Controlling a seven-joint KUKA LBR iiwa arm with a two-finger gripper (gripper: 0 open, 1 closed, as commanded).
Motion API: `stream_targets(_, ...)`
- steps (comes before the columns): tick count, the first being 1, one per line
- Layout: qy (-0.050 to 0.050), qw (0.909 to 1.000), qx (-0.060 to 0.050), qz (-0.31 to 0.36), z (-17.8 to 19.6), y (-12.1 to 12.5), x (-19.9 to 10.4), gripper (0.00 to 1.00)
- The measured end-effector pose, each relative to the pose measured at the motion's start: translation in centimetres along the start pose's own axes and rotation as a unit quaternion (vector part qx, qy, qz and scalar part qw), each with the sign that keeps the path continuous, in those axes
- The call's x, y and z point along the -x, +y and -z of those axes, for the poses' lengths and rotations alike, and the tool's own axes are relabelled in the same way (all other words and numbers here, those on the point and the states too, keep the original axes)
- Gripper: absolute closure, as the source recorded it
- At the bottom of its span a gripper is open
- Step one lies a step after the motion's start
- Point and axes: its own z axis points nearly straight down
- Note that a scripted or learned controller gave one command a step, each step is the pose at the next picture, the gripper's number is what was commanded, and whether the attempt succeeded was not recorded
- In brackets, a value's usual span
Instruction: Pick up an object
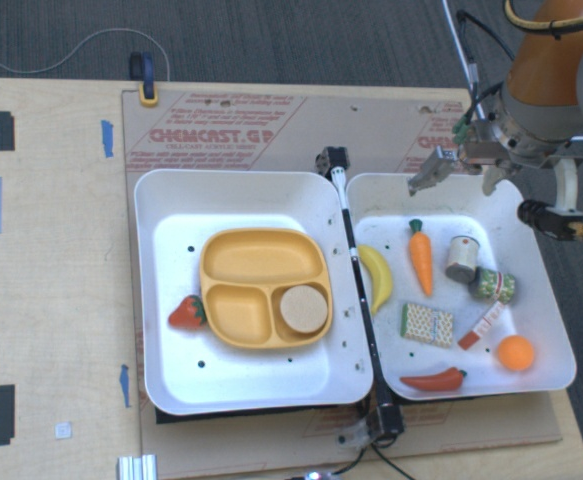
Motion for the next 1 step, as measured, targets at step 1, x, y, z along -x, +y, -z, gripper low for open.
stream_targets(1, -0.001, 1.0000, 0.002, 0.000, -12.74, -1.26, -0.45, 0.00)
